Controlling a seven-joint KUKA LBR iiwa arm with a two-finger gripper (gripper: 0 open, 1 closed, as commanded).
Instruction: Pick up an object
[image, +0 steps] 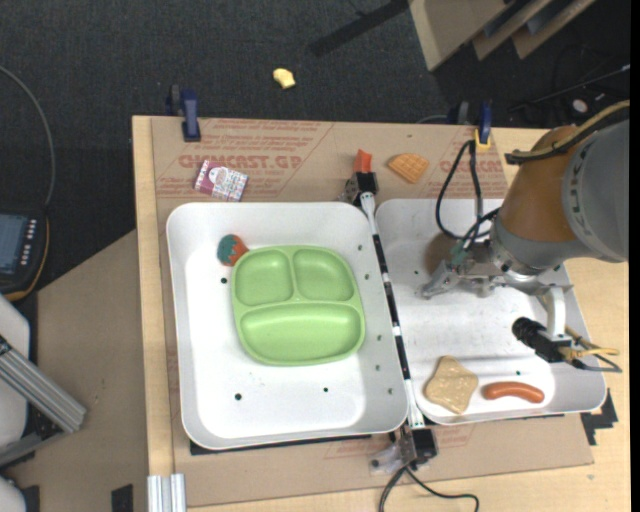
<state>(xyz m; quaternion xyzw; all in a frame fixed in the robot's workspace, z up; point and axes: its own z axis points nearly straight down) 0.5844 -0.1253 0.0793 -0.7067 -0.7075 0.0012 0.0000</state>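
My gripper (458, 283) is low over the upper middle of the right bin (420, 225), its grey fingers (432, 288) spread open above bare bin floor with nothing between them. A tan slice of toast (450, 385) lies at the near edge of the right bin, and a red sausage (515, 392) lies just right of it. Both are well below the gripper and apart from it. In the left bin (190, 330) rests a green divided plate (297, 305), with a small red and teal object (232, 249) at its upper left corner.
Outside the bins, on the brown board, lie a waffle-like cracker (407, 166), a pink and white packet (220, 179) and an orange-tipped clamp (362, 172). A yellow scrap (285, 77) sits on the dark floor beyond. The arm's orange band (540, 195) rises to the right.
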